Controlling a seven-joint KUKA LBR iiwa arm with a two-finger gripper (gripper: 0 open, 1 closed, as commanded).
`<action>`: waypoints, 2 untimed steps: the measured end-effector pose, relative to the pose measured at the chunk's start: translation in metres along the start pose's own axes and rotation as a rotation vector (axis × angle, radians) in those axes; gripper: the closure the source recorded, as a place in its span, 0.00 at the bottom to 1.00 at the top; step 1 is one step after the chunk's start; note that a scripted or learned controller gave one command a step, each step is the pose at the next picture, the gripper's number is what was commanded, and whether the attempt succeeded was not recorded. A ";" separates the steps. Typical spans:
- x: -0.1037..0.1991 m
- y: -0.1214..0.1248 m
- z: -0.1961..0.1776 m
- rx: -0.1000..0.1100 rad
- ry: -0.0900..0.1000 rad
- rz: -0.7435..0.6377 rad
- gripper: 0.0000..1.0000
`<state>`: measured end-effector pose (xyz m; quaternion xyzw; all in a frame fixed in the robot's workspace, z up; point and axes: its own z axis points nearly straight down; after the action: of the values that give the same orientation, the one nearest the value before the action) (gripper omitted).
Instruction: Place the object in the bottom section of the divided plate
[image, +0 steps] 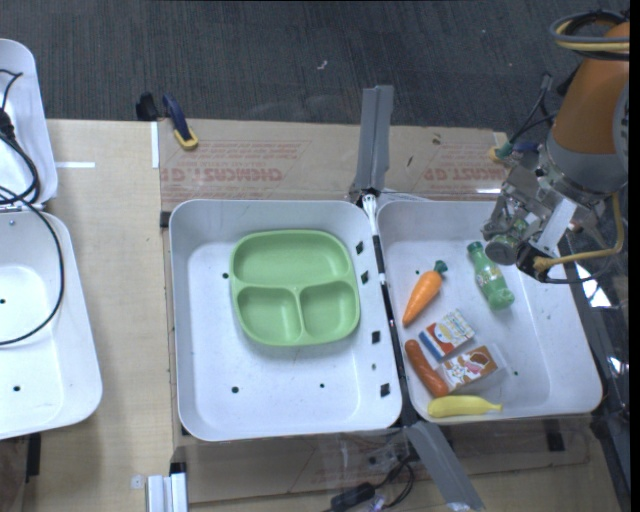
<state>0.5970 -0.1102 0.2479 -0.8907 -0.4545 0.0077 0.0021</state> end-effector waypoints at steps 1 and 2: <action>0.058 -0.013 0.001 -0.007 0.006 -0.159 1.00; 0.141 -0.073 0.052 -0.005 0.005 -0.061 1.00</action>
<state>0.6193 0.0466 0.1954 -0.8764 -0.4816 0.0040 0.0014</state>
